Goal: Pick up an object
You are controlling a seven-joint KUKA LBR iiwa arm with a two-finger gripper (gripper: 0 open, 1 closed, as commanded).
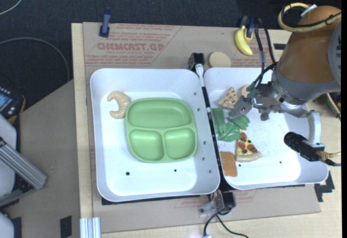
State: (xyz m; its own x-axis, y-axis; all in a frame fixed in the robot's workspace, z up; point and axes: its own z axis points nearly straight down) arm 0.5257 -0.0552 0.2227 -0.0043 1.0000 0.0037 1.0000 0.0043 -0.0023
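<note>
Task status: pick not done as far as I can judge. The hand point(242, 108) is down low in the right bin point(282, 174), at its left side, right over the green leafy item point(227, 127). I cannot tell from this angle whether it is released or clenched, or whether it has anything in it; the wrist hardware blocks the tips. Nothing is visibly lifted.

Candidate objects in the right bin, all lying on the floor of it:
- green leafy item, under and just beside the hand
- pizza slice point(229, 98) near the top left corner, just beside the hand
- second pizza slice point(246, 149) below the green item
- orange-brown flat piece point(229, 165) at the bottom left, near the divider

Left bin point(108, 166): green divided tray point(161, 129) in the middle, croissant point(119, 103) touching or just beside its upper left edge. Well apart from the hand.

Left to do: confirm a grasp, lift clear of the bin.

Surface: board with red printed lettering under both bins. A banana point(243, 40) and a round tan disc point(219, 59) sit on it behind the right bin, a blue clamp point(105, 22) at the back left edge. Room: dark carpet, loose cables on the left, aluminium framing at the lower left.
</note>
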